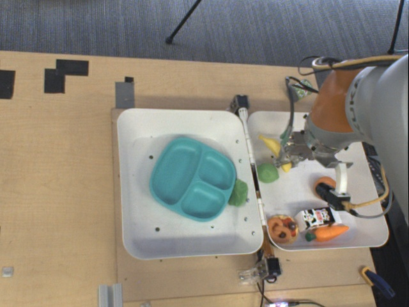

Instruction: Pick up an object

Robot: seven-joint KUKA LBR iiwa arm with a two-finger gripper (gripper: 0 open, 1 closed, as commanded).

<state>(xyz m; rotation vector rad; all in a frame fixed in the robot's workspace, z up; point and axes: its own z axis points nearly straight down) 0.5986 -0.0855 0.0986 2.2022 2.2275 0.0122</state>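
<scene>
The gripper (289,160) is positioned low in the right bin (358,242), near that bin's left wall, with the wrist and the orange band (332,104) above it hiding most of the mechanism; its opening state cannot be determined from this angle. Directly beneath and beside it lies a yellow banana-shaped toy (271,145), with a small yellow portion showing at the gripper's lower edge, and a green round toy (268,173) sits just below and to the left, close to the bin divider. Either item appears to be the pick target; no object is visibly clamped. For a clean grasp, the approach should be centred on one item only, keeping clear of the bin wall so that contact does not push the toy against the divider. Further out in the same bin lie an orange ball (324,185), a carrot (329,233), a small black-and-white carton (317,217) and a pizza-like disc (282,228). The left bin (137,235) holds a teal divided plate (193,178) with a green leafy toy (239,192) touching its right edge.
</scene>
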